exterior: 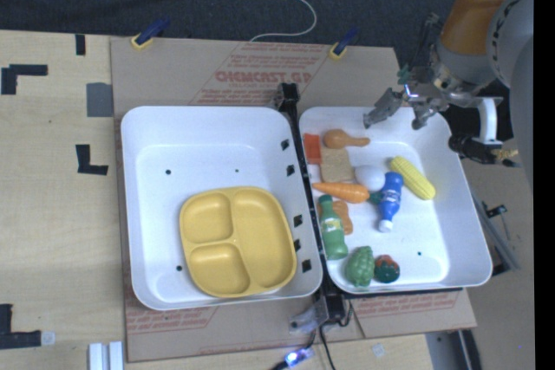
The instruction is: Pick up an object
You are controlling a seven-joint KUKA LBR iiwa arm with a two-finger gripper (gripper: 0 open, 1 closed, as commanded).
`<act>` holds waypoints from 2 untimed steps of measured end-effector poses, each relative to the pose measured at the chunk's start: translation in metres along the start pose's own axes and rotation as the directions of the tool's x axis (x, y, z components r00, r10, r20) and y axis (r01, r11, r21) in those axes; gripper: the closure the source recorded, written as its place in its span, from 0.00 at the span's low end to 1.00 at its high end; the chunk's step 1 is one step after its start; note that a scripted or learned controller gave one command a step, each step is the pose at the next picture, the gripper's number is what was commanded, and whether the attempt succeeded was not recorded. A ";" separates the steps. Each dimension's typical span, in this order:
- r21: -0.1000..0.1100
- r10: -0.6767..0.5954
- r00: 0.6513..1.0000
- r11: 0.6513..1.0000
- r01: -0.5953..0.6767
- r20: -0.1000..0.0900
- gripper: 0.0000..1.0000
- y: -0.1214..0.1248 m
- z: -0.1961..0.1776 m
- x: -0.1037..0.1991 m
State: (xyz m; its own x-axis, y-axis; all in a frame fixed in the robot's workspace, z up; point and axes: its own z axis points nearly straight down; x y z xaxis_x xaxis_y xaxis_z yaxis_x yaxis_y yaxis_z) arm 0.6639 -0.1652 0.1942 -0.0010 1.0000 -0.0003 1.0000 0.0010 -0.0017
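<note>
Toys: a yellow corn cob [413, 177], blue bottle [389, 200], carrot [340, 190] and green bottle [330, 225] are lying in the right bin [460, 230].
Surroundings: a yellow divided plate [236, 240] is sitting in the left bin [147, 186].
Pincer [401, 108]: hovering over the right bin's far edge, fingers spread open, gripping nothing.

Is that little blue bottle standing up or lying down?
Lying down. The blue bottle rests on its side on the floor of the right bin, its white cap pointing toward the near edge, beside the yellow corn.
</note>
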 end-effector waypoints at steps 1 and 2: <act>0.004 -0.002 1.000 1.000 0.002 0.000 0.00 -0.001 0.064 0.005; 0.027 -0.006 1.000 1.000 0.006 -0.002 0.00 -0.005 0.112 0.004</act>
State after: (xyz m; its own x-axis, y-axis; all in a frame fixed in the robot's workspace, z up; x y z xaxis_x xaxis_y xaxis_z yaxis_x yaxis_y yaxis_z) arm 0.6585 -0.1613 0.0821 -0.0068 1.0000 0.0018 0.9996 0.0069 -0.0284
